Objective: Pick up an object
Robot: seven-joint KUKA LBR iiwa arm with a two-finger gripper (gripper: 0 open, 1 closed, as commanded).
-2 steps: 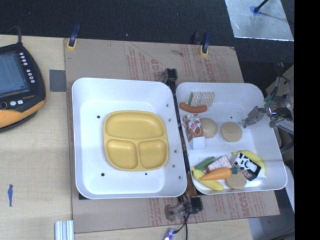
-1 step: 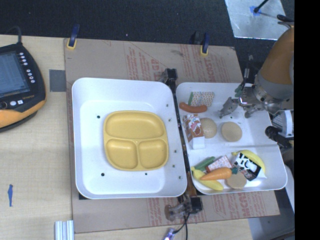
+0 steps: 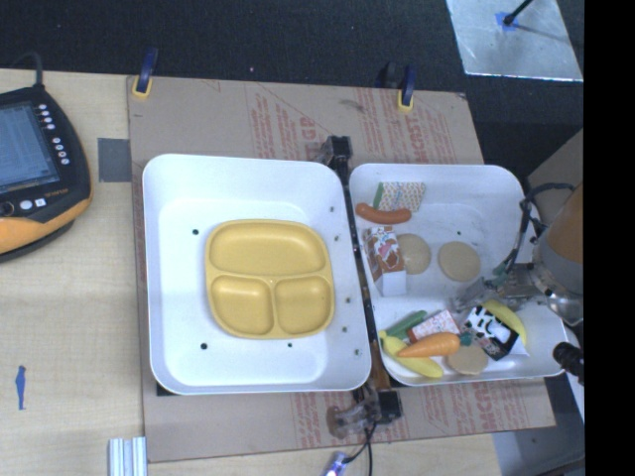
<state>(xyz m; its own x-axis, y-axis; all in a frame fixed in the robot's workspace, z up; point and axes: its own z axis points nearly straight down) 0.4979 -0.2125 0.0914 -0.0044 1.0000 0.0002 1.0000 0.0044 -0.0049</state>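
Over at the right edge of the frame, the gripper [image 3: 483, 294] reaches into the right bin [image 3: 496, 181], its metal tip low over the bin floor at mid-right. Whether it is spread or pressed together, I cannot tell; the tip is a small grey blur against the white.

Just below the tip, toward the lower right, lies the black-and-white toy [image 3: 491, 330], with a yellow banana [image 3: 514, 320] curving along its right side. Nothing shows between the fingers. Left of those, along the bin's lower edge, sit an orange carrot [image 3: 431, 345] and a green piece [image 3: 406, 322] on top of another yellow piece [image 3: 417, 366].

Up and left of the tip rest two tan round discs [image 3: 459, 261], side by side, clear of the gripper. Further up, near the bin's top left, a red sausage [image 3: 383, 213] lies below a patterned packet [image 3: 399, 194].

The left bin [image 3: 174, 266] holds a yellow divided plate [image 3: 269, 277] in the centre of the frame.
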